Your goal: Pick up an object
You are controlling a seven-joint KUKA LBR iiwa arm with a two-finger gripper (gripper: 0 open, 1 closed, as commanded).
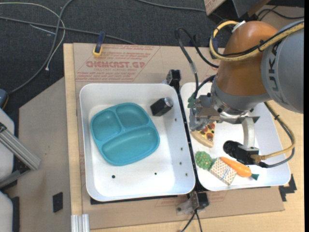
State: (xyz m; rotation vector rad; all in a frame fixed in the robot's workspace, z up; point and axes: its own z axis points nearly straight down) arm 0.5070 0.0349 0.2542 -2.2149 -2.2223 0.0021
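Gripper (pixel 202 122) over pizza slice (pixel 205 133) — jaw state cannot be told.
Slice looks light, stiff, flat — best pinched across its edges.

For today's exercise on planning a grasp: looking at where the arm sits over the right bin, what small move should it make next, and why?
Probably a short straight descent. The end effector hangs in the right bin directly over the pizza slice, the nearest toy; the broccoli and carrot lie further toward the bin's front edge.
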